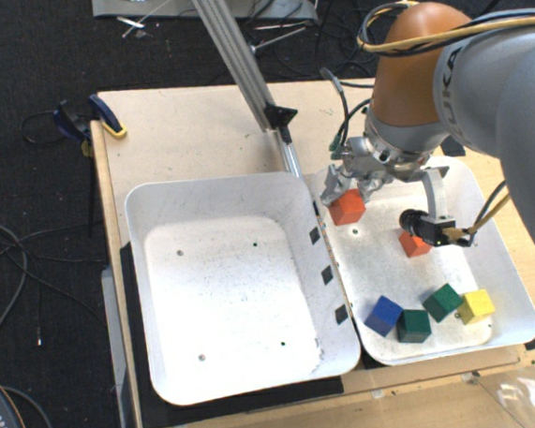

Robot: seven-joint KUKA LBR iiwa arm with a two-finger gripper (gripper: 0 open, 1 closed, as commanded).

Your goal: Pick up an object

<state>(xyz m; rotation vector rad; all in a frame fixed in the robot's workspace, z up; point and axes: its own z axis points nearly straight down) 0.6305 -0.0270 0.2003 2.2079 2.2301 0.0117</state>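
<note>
My gripper (pixel 348 191) hangs over the upper left part of the right bin (pixel 495 233), close to the wall shared with the left bin. An orange-red block (pixel 347 209) sits between its fingers, its top gripped and its lower part showing below the tips. A second orange block (pixel 414 242) lies in the middle of the right bin, partly covered by a black fitting on the arm's cable. Along that bin's front lie a blue block (pixel 384 315), a dark green block (pixel 413 324), a lighter green block (pixel 442 301) and a yellow block (pixel 476 306).
The left bin (pixel 155 219) lies beside the right one, with a raised double wall between them. A slanted metal post (pixel 238 56) stands behind the bins. The arm's grey body and orange band (pixel 417 53) cover the right bin's back right corner.
</note>
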